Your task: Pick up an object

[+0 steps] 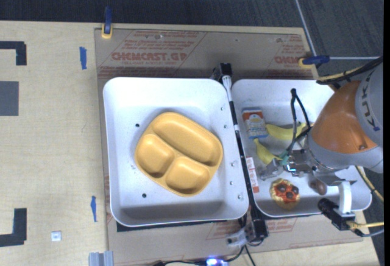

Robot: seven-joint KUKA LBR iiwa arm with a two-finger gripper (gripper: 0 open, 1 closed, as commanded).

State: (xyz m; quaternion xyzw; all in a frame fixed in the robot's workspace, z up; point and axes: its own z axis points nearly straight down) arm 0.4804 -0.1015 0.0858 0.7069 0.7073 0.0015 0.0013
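I count two bins: the left bin [122, 137] holds one yellow tray [177, 153]. The right bin [268, 91] holds two bananas [285, 132], one carton [255, 123], one pizza toy [284, 191]. Gripper [286, 164] is near its front edge, grip state unclear.

Yellow banana [281, 132] and small pizza [284, 191] lie in the right bin [268, 89].

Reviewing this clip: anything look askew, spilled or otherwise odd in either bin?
Nothing spilled or damaged. The yellow divided tray lies alone in the left bin, rotated askew to the bin's walls. In the right bin, bananas, a small carton and a pizza toy are clustered by the tool.
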